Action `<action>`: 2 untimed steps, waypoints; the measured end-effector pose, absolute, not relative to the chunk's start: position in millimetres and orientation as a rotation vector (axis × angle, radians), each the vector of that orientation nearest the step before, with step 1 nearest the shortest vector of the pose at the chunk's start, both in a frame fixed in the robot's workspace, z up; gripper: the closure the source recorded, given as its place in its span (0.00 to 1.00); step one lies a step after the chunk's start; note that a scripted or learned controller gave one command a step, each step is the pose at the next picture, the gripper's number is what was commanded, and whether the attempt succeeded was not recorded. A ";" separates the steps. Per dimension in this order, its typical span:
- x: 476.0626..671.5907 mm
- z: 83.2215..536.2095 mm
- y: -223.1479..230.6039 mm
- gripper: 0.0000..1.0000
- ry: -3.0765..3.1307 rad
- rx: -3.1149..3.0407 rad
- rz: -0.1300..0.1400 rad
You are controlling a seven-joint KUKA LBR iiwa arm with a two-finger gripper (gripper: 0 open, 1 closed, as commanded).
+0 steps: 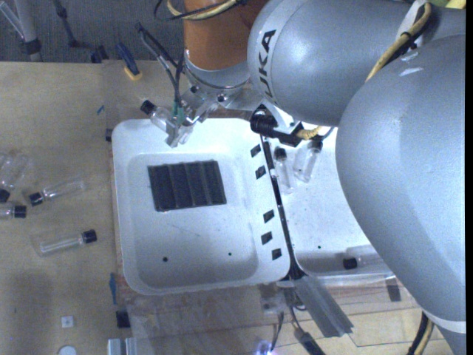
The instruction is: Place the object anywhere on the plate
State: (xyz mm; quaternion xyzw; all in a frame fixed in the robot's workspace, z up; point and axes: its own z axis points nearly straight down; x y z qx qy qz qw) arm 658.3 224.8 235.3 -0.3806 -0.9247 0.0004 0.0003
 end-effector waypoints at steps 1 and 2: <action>654.3 195.3 215.7 1.00 -2.731 -1.547 0.004; 666.7 246.1 216.7 1.00 -2.813 -1.408 -0.003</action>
